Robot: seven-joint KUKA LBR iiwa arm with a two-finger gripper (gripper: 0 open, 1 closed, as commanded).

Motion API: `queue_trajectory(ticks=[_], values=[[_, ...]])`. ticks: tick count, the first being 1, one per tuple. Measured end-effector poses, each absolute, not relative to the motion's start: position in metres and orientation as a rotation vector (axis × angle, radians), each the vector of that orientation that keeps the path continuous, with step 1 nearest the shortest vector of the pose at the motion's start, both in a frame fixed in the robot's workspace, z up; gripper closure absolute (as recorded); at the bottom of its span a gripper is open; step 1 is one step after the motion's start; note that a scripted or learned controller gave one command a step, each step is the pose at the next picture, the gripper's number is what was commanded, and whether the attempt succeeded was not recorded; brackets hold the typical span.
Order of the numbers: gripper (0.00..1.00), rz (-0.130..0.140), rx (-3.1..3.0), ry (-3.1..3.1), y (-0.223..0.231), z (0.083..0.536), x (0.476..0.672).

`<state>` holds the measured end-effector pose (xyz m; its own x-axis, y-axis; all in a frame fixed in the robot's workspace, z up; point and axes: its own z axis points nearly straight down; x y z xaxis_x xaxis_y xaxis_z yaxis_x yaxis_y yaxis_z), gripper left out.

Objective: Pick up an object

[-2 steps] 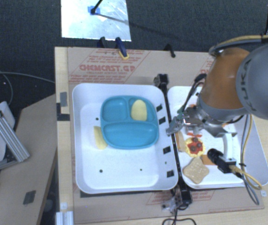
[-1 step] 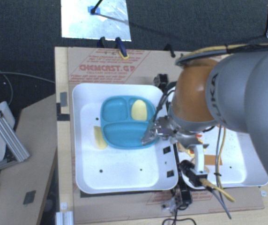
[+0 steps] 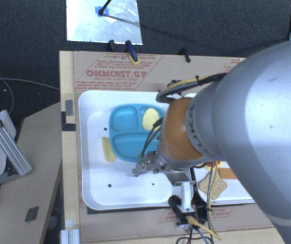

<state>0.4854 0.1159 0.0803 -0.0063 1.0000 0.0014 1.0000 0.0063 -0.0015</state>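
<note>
Grey arm loomed over the left bin, where a blue divided tray lay: light, stiff, slick plastic, best pinched at its rim.

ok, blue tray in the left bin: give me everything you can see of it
The blue tray is a light-blue divided plate, plastic by its look, with raised ridges splitting it into compartments. It lies flat on the floor of the left bin, toward the far side. A pale yellow object sits in its upper right compartment, and a yellow strip lies on the bin floor at its left edge. The arm covers its right part, with dark cables crossing it. Whether the gripper touches it cannot be told.
</note>
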Motion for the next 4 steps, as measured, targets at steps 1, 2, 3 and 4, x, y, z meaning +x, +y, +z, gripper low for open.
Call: queue_trajectory(ticks=[1, 2, 3, 4], values=[[0.00, 0.044, -2.211, -2.209, 0.187, 0.082, 0.516], [0.00, 0.004, -2.219, -2.221, 0.199, 0.084, 0.485], [1.00, 0.001, -2.224, -2.219, 0.198, 0.094, 0.487], [1.00, 0.000, -2.225, -2.216, 0.198, 0.104, 0.487]])
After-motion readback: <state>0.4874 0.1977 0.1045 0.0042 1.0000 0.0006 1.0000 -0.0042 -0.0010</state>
